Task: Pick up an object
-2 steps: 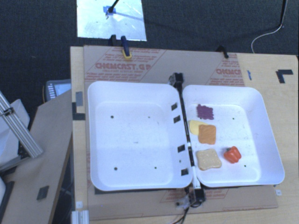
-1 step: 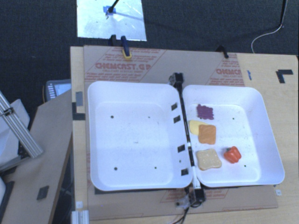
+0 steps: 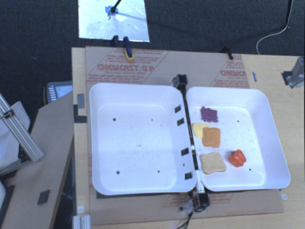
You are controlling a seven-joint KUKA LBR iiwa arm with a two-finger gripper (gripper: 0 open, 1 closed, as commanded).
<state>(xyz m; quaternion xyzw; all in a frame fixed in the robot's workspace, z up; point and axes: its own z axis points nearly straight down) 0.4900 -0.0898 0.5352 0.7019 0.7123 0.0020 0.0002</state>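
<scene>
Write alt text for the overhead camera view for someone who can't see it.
Two shallow white bins sit side by side on a bench; the right bin holds a purple grape cluster, a yellow piece, an orange piece, a bread slice and a red pepper. A grey part of the arm shows at the right edge.

The light is even and rather cool, coming from above; the two white bins are bright, almost washed out, with only soft shadows along their inner walls; a metal sheet at the top gives glare (pale blue); the whole picture is slightly soft and grainy.
</scene>
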